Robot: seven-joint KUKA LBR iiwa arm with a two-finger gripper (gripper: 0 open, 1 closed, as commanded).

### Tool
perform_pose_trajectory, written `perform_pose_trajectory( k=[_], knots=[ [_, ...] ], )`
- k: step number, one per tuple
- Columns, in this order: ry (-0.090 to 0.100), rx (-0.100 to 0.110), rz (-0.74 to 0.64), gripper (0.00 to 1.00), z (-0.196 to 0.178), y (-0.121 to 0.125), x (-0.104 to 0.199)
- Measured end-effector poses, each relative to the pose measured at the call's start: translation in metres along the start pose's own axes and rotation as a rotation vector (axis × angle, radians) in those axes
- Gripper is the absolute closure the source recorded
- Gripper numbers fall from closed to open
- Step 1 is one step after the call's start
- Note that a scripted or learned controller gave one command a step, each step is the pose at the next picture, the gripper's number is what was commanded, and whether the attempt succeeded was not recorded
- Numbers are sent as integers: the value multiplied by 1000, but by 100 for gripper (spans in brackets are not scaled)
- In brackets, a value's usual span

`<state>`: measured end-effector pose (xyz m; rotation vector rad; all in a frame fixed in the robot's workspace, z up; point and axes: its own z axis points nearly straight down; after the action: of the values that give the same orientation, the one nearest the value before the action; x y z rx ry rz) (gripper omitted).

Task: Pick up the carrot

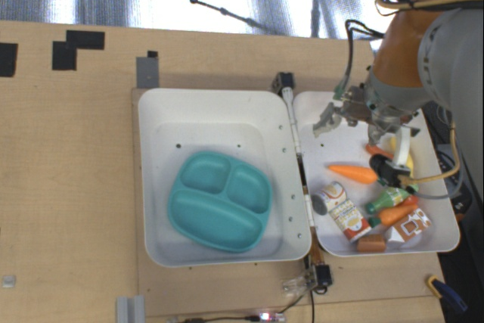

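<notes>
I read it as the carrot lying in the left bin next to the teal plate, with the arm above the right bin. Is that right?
Not quite. The camera view shows the carrot lying in the right bin, among the other items there, not next to the teal plate, which sits alone in the left bin. The arm is above the right bin, as you said.

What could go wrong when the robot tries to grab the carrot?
The carrot lies close to a green bottle and a small carton, so the gripper might bump or grab one of those instead. There also seems to be a second orange piece nearby, which could be mistaken for it. The carrot is tapered and might slip.
</notes>
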<state>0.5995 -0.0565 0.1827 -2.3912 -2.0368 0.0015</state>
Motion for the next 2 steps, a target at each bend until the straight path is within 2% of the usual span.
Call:
perform_pose_trajectory(
  k=[1, 2],
  knots=[
    [1, 0, -51, 0, 82, -24, -29],
    [0, 1, -92, 0, 52, -50, -93]
  ],
)
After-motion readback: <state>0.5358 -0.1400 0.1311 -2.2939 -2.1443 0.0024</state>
